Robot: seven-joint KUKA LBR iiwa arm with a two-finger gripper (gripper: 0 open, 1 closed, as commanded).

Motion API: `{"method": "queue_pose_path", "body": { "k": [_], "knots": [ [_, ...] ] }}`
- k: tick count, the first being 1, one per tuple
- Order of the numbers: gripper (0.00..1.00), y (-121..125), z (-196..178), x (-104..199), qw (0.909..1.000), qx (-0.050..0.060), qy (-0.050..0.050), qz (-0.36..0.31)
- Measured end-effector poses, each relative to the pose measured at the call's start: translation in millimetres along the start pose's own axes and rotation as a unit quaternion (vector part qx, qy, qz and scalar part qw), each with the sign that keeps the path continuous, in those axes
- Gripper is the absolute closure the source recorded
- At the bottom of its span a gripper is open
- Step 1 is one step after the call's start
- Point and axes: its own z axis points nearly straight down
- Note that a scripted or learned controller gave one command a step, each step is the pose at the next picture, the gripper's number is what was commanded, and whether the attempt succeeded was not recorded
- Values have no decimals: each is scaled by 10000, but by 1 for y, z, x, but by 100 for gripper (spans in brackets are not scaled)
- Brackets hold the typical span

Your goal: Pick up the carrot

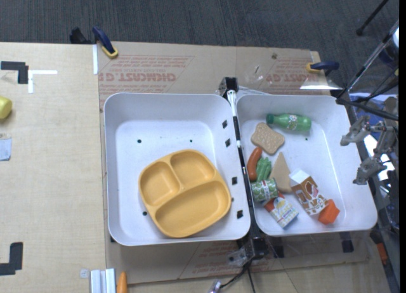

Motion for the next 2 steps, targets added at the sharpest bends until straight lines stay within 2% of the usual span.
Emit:
{"method": "queue_pose_path", "body": {
  "k": [1, 2],
  "knots": [
    [0, 44, 162, 32, 9960, -1, 3, 892],
    [0, 154, 65, 31, 10000, -6, -11, 47]
  ]
}}
